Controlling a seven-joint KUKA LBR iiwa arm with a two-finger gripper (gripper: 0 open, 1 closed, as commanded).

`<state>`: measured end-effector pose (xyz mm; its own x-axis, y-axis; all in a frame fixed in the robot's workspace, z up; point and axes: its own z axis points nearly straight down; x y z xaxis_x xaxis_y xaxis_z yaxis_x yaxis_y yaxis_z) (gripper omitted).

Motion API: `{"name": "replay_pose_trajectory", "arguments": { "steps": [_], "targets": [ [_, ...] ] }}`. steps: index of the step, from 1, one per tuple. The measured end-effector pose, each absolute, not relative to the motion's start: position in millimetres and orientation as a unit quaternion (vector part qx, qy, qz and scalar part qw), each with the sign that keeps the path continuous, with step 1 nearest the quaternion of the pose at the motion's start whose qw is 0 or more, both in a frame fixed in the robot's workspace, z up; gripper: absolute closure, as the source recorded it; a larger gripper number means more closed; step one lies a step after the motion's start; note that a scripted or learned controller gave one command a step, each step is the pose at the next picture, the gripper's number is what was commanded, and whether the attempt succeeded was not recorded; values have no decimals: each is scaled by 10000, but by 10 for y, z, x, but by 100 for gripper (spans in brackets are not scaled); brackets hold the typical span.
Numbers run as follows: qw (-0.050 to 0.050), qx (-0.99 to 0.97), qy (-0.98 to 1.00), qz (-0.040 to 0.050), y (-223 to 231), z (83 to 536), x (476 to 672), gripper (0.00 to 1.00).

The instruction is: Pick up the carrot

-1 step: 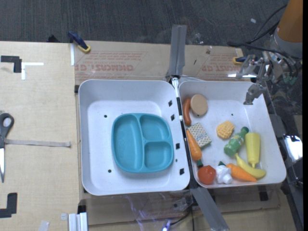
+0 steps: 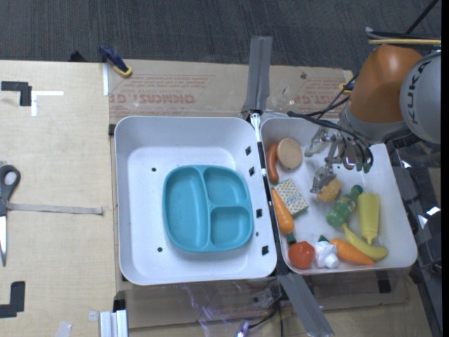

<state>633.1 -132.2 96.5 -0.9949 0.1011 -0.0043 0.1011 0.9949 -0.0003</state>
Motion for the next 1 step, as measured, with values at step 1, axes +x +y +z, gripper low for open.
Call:
{"name": "replay_pose_trajectory", "arguments": {
  "steps": [1],
  "targets": [
    [12,2824,9593,-2,-1006,1041,5721,0]
  ]
}}
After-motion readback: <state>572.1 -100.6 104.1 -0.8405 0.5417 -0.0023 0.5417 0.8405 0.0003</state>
